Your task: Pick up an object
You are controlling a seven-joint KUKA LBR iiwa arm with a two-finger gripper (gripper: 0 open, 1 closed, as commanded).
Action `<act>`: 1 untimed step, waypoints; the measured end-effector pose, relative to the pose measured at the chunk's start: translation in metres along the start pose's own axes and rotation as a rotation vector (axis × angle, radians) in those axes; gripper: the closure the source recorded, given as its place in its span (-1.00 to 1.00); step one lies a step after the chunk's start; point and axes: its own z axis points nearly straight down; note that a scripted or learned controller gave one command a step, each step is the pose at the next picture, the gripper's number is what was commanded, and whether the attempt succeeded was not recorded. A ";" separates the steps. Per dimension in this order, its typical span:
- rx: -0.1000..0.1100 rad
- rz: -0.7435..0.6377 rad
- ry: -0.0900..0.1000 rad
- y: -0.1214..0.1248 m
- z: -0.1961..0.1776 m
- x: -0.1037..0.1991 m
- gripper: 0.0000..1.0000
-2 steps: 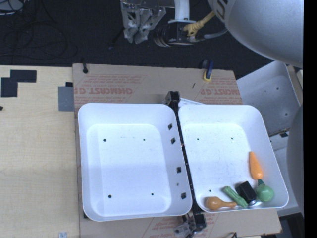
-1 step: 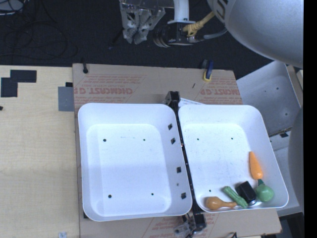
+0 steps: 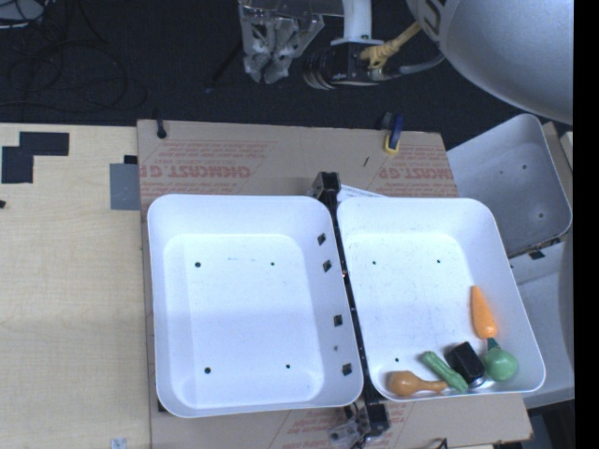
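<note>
Several small objects lie in the front right corner of the right bin [image 3: 412, 215]: an orange carrot-shaped piece [image 3: 483, 312], a green ball-shaped piece [image 3: 503, 365], a black block [image 3: 465, 362], a green stick [image 3: 444, 370] and an orange gourd-shaped piece [image 3: 412, 383]. My gripper [image 3: 270, 67] hangs far back, beyond the bins and over the dark floor, well away from all of them. It is open with nothing between its fingers.
The left bin [image 3: 187, 215] stands beside the right one, joined by a black clip strip [image 3: 339, 288]. Both rest on a cardboard sheet [image 3: 281, 162]. The grey arm [image 3: 505, 36] fills the upper right. Cables [image 3: 56, 54] lie at the back left.
</note>
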 end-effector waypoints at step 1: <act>-0.002 -0.002 0.001 0.001 0.000 0.011 1.00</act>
